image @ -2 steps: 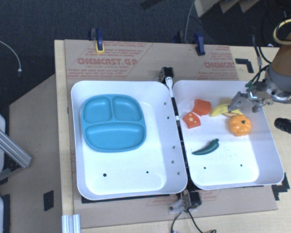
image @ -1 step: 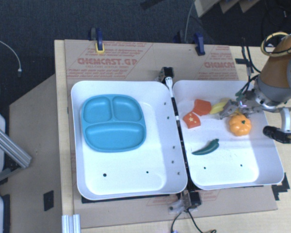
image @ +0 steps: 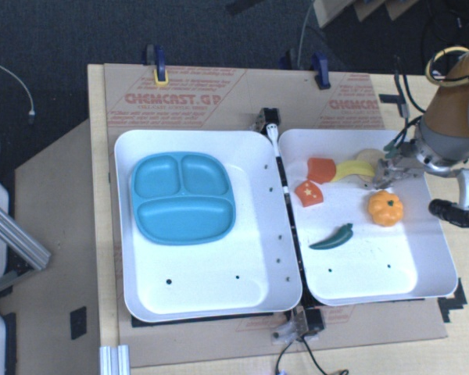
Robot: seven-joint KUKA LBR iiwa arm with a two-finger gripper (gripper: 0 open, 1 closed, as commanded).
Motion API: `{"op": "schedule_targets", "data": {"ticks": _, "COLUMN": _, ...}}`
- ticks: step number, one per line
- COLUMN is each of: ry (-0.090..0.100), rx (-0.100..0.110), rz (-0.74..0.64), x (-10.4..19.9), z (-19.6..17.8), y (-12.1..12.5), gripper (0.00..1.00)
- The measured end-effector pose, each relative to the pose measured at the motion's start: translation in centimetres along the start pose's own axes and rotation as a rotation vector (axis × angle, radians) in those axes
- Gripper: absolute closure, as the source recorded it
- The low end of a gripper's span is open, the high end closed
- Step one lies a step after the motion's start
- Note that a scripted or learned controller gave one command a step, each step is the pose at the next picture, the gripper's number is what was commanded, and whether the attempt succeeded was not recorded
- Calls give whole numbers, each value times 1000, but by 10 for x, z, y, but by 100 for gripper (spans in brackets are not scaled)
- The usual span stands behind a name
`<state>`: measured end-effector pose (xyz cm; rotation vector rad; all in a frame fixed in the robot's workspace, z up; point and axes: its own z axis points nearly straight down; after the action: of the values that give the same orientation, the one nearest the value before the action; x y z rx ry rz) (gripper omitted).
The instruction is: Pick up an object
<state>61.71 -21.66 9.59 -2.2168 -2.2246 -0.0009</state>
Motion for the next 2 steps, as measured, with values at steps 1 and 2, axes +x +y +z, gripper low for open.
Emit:
{"op": "schedule_targets", "data": {"ticks": 1, "ry": -4, "rx": -7, "rz": 2, "x": -1, "z": -44, "y": -1, "gripper": 100}}
{"op": "schedule_targets", "data": {"ticks": 2, "ry": -5, "rx": -10, "rz": 2, "x": 2, "z": -108, "y": 3, "gripper": 100}}
